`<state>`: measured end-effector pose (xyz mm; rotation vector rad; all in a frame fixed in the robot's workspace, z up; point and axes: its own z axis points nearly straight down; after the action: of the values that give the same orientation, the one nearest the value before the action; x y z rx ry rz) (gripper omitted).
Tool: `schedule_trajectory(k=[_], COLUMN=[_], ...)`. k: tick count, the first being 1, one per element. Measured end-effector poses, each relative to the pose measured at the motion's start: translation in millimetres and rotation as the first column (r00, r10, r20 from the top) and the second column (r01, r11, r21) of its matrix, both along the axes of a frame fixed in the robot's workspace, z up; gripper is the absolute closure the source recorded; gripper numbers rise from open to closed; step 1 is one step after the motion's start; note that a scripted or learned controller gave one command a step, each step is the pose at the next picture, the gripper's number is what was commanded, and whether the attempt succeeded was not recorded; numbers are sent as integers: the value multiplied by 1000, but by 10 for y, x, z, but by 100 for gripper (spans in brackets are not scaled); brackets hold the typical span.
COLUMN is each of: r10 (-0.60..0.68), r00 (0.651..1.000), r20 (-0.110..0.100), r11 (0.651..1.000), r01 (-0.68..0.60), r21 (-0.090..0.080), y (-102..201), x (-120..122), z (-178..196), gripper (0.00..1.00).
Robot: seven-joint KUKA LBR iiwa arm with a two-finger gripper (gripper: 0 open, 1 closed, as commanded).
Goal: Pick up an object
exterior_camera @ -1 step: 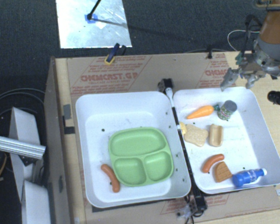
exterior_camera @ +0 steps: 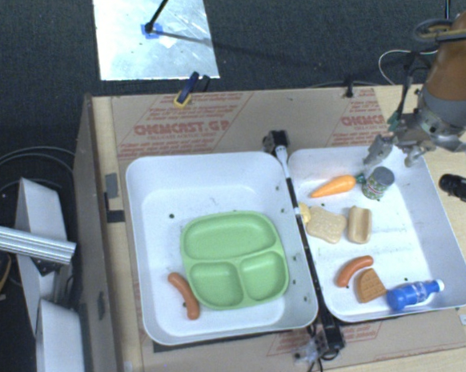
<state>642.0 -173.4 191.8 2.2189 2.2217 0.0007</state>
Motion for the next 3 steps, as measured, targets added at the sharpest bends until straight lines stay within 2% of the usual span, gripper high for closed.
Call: schedule_trajectory(k=[1,2,3], r10=[3,4,0], r00=[1000,1000,1000], r20=[14,2,-1], r11=[1000,1000,1000], r01=[-3,-4,0], r21=[-3,0,0], y=[-31,176,129], x=[306,274,-437], z=[-820,-1067,-1074], gripper=[0,0,0])
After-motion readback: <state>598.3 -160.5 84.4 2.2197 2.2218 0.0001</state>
